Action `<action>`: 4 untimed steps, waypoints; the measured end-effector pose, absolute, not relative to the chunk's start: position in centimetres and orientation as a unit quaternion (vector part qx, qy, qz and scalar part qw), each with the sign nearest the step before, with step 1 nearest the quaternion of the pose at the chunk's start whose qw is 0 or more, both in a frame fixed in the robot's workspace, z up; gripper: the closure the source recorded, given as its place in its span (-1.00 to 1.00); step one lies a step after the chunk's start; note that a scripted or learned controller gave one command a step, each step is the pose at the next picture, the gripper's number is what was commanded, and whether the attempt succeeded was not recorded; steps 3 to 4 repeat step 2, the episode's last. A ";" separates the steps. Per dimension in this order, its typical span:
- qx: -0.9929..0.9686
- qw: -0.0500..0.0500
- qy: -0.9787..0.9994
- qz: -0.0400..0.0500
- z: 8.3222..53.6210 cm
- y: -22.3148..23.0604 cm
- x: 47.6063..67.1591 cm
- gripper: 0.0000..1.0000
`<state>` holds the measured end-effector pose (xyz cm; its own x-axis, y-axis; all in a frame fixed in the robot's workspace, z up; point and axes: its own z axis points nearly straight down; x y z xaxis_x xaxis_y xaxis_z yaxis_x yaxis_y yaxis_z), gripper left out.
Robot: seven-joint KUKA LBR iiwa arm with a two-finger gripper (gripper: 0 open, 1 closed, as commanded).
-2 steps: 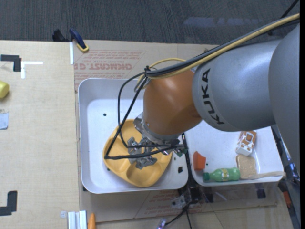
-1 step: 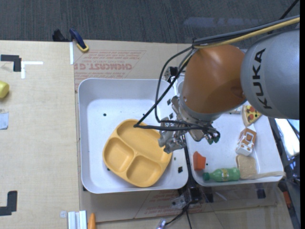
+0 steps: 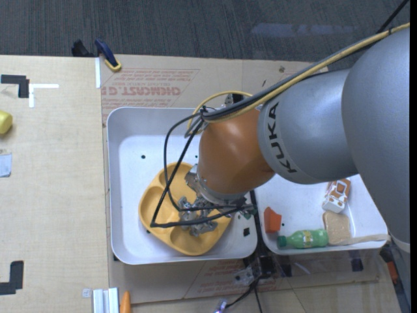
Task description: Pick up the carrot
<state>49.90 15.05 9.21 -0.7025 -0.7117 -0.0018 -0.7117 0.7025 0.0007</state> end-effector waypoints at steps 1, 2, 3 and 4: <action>-0.433 0.000 0.902 0.001 9.2 16.2 49.0 1.00; -0.432 -0.002 0.902 0.000 9.2 16.0 48.9 -1.00; -0.432 -0.002 0.902 0.000 9.2 16.0 48.9 -1.00; -0.432 -0.002 0.902 0.000 9.2 16.0 48.9 -1.00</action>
